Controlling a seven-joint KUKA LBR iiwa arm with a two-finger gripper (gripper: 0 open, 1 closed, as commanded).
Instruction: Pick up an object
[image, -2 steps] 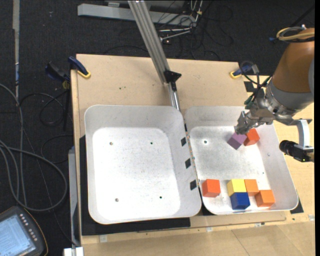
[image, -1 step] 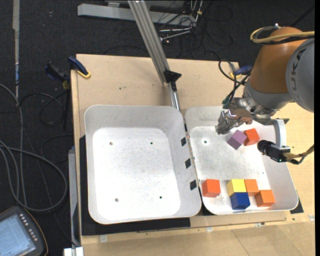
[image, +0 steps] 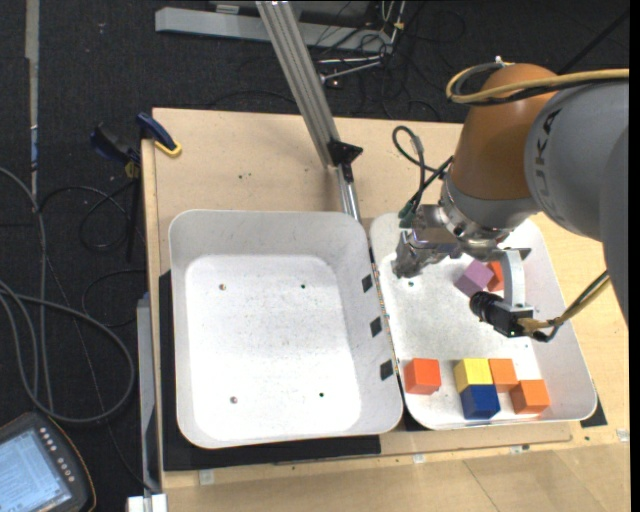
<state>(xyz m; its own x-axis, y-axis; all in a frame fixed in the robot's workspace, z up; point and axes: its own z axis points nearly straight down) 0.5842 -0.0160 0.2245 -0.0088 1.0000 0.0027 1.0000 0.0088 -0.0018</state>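
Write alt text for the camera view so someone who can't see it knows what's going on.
A grey and orange robot arm reaches from the right over the right white bin, near a purple block. Along that bin's near edge lie orange, yellow and blue blocks. The left white bin sits beside it.

Two white bins (image: 270, 325); orange blocks (image: 422, 375) three; yellow (image: 472, 373), blue (image: 480, 401), purple (image: 477, 276) one each.

Grey arm (image: 585, 150), orange band, yellow cable, black lettering
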